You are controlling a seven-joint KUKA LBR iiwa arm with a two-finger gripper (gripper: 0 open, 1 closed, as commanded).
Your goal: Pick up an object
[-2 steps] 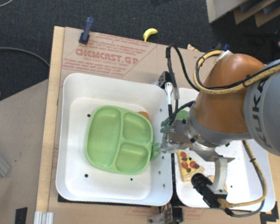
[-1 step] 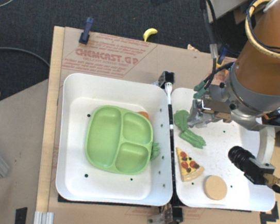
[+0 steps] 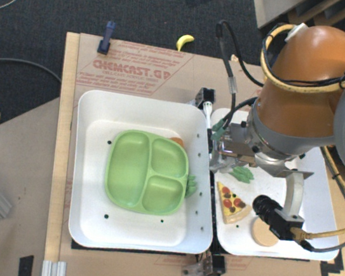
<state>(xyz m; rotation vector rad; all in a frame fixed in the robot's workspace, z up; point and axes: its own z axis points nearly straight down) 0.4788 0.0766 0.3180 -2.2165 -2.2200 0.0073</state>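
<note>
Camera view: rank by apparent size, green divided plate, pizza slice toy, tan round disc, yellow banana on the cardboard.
1. green divided plate, by far the largest
2. pizza slice toy
3. tan round disc, partly hidden by a black part, so its rank against the pizza is unsure
4. yellow banana, smallest

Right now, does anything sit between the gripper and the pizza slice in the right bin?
Nothing visible blocks it. The gripper is above the right bin, and the pizza slice lies uncovered just below it in the view, with a green toy piece beside the gripper.
</note>
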